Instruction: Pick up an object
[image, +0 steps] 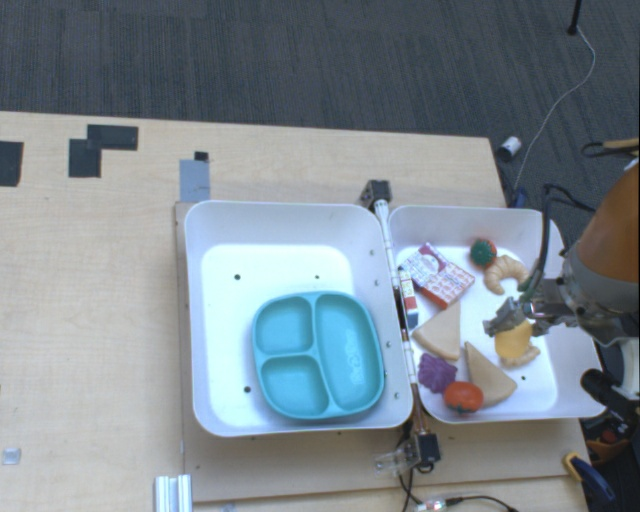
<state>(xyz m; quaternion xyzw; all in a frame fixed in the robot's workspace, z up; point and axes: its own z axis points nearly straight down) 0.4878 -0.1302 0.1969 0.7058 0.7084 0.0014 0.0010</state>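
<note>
The right bin (572, 398) holds several toy foods. A yellow piece (516, 345) lies near its right side, and my gripper (514, 321) hangs directly over that piece's upper edge, partly covering it. A croissant (506, 270) and a small green-and-red fruit (484, 252) lie just beyond the gripper. A red-and-white box (440, 277) sits at the bin's back left. Two tan wedges (442, 333) (488, 373), a purple grape bunch (436, 372) and a red tomato (462, 397) lie toward the front.
The left bin (222, 300) holds a blue divided plate (318, 354). A rail with a black clamp (377, 192) runs between the bins. The arm's orange band (612, 235) stands over the bench's right edge, with cables beside it.
</note>
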